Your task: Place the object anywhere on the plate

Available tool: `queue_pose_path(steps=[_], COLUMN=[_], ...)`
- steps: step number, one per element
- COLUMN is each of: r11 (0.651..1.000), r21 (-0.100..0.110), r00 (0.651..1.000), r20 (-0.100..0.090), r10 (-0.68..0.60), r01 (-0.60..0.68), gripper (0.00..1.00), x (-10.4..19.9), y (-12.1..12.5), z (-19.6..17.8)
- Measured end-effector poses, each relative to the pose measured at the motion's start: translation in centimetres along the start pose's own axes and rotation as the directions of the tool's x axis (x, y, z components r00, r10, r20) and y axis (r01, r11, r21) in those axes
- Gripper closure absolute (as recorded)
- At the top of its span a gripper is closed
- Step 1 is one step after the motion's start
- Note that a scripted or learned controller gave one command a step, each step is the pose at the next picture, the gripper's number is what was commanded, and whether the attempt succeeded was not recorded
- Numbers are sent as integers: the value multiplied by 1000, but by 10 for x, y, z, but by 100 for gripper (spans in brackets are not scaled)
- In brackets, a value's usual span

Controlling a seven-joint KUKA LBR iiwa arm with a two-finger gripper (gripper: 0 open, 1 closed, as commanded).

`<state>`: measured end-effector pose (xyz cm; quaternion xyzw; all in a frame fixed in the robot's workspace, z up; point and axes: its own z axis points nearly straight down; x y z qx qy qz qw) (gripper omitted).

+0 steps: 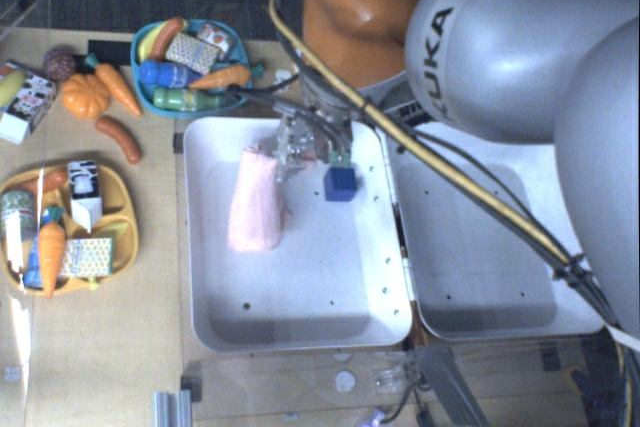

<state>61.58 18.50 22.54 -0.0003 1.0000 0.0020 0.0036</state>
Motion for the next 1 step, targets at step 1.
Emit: queue_pose_path(steps=[1], r11=[1000], r21=[0], r00=[1000], r20=[1], r10=[0], r01=[0], gripper=[0], x=[0], y=[0], z=[0])
